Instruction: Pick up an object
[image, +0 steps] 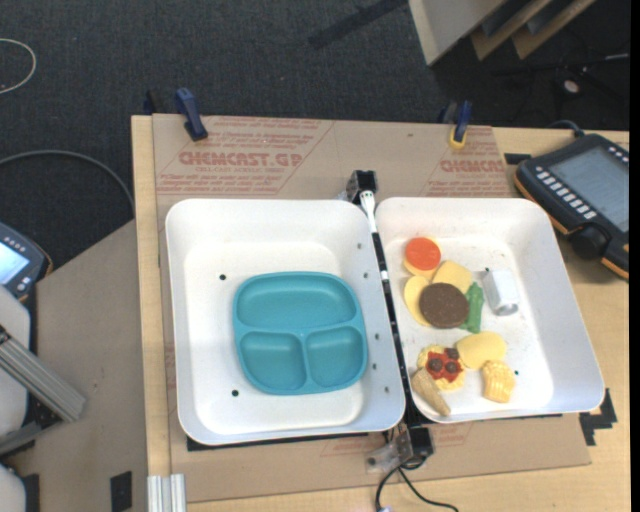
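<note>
The right bin (535, 235) holds a cluster of toy food along its left half. An orange round piece (422, 253) lies at the top. Below it a brown patty (442, 304) rests on yellow slices (452, 276), with a green piece (474, 307) beside it. A small grey-white object (499, 290) lies to the right of these. Nearer the front are a pizza-like piece with red bits (441, 365), a yellow lump (481, 349), a ridged yellow piece (497, 381) and a tan piece (431, 394). In the left bin (200, 260) sits a teal divided plate (298, 331).
Both bins stand on a brown cardboard sheet (300, 155) held by a blue clamp (190, 112) and another clamp (459, 122) at the back. A black handheld pendant (585, 195) lies at the right. A black clip (361, 184) sits between the bins at the back.
</note>
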